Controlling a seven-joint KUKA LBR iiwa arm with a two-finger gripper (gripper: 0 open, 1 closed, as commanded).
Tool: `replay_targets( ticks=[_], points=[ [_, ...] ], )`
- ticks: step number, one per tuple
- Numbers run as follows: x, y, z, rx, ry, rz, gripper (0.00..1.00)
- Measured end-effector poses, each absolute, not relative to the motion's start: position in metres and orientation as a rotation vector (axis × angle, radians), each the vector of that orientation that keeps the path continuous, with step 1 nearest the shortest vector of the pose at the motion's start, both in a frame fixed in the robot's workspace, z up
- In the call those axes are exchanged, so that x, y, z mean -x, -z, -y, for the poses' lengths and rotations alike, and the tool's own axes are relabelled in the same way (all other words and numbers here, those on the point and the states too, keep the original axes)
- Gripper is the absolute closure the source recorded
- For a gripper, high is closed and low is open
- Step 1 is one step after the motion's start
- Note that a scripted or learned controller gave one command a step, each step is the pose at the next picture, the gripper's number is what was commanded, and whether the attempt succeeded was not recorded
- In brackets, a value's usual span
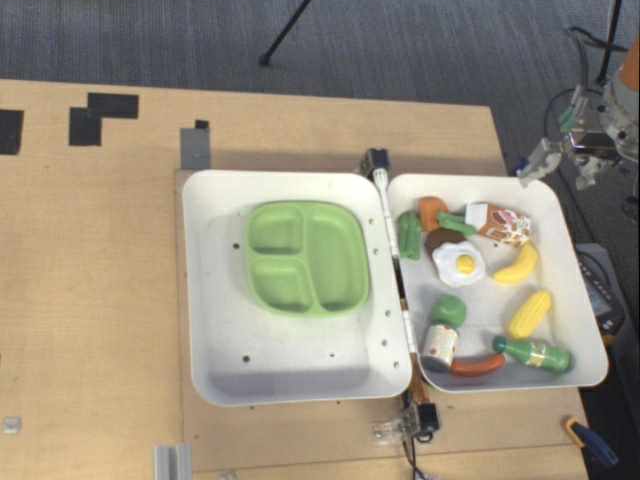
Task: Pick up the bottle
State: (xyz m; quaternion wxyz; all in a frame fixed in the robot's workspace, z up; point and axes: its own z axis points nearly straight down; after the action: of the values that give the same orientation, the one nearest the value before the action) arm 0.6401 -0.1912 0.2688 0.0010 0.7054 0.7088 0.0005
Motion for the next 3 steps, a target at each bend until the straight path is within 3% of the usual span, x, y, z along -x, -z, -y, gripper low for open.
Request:
replay_targets(
  ticks=[1,2,3],
  points=[
    [-0.641,-0.28,0.191,-2.206,-0.004,-2.228,1.0],
    [-0.596,-0.238,0.128,-1.977,-0.002,-2.439,1.0],
    [-0.533,-0.242,0.08,-1.932,-0.003,-2.475,1.0]
  ],
)
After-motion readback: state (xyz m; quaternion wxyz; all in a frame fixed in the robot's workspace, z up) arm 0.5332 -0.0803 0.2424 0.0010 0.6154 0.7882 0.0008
